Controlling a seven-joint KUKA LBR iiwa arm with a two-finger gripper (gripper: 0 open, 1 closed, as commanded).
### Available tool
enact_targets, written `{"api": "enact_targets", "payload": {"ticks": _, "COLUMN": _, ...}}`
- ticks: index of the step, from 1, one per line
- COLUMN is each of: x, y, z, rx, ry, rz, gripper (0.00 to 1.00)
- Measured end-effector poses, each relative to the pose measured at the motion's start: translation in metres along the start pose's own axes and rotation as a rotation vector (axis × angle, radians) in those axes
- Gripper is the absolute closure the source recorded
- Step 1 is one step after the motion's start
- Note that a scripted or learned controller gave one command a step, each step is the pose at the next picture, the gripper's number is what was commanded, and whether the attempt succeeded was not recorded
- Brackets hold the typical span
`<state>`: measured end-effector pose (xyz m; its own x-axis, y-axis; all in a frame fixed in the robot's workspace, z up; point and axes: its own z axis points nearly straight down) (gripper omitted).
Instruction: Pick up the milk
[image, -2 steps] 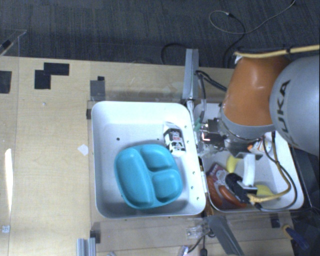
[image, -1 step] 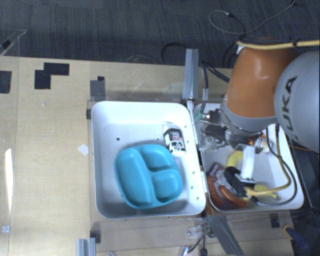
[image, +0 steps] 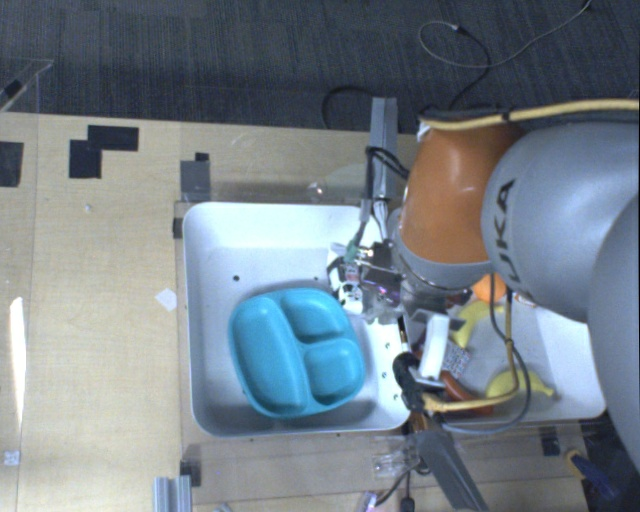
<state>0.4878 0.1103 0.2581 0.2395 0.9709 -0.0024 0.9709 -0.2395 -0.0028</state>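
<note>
My gripper (image: 352, 272) hangs over the right edge of the left bin (image: 215, 300), just above the upper right corner of the blue divided plate (image: 297, 350). A small white thing with black marks (image: 348, 291) shows right under the gripper; it is too small to tell whether it is the milk or whether it is held. The big grey arm with its orange band (image: 450, 215) covers most of the right bin (image: 570, 390) and hides what lies under it.
In the right bin, yellow pieces (image: 520, 383), an orange thing (image: 488, 290) and a brown thing (image: 462, 378) peek out beside the arm. The blue plate fills the lower middle of the left bin. Bare white floor lies along that bin's left and top.
</note>
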Motion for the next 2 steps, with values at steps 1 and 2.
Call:
{"api": "enact_targets", "payload": {"ticks": 1, "x": 0.046, "y": -0.012, "z": 0.099, "rx": 0.001, "ry": 0.0, "rz": -0.036, "gripper": 1.0}}
{"api": "enact_targets", "payload": {"ticks": 2, "x": 0.055, "y": 0.003, "z": 0.135, "rx": -0.009, "ry": 0.009, "rz": -0.168, "gripper": 1.0}}
